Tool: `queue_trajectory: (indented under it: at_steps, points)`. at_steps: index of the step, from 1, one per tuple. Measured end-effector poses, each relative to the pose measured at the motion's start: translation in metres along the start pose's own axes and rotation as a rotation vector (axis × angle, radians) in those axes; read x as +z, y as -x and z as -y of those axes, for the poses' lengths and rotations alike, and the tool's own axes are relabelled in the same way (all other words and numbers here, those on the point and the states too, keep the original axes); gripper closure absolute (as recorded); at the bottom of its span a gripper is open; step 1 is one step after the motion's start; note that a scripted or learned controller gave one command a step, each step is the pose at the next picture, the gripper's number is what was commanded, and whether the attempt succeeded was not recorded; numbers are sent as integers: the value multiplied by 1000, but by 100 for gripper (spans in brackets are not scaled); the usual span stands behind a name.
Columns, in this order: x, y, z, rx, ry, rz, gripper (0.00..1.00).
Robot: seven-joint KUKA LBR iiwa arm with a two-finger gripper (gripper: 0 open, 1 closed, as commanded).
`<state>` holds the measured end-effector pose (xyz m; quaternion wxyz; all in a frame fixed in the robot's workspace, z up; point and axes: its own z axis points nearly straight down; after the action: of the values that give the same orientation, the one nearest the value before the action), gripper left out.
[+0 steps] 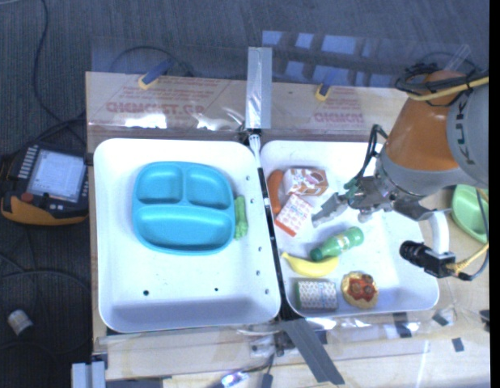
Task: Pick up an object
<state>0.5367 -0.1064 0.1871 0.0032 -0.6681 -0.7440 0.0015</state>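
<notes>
The claw (pixel 329 209) is hovering over the right bin (pixel 412 293), apparently open and holding nothing, approaching; next it is needing to drop onto the green bottle (pixel 337 243).

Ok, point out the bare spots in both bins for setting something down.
Left bin: bare floor below the blue tray, toward the near wall. Right bin: crowded around the banana, green bottle and snack packets; little bare room there.

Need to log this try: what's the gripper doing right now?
Gripper: over the right bin, above the green bottle; open or shut cannot be told.
</notes>
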Motion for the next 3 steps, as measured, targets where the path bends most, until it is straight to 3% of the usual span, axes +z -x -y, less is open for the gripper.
queue_trajectory:
  at_steps: [1, 2, 3]
  points:
    - [71, 5, 16, 44, 29, 13, 0]
    - [4, -12, -46, 109, 4, 4, 0]
    - [41, 36, 58, 257, 1, 3, 0]
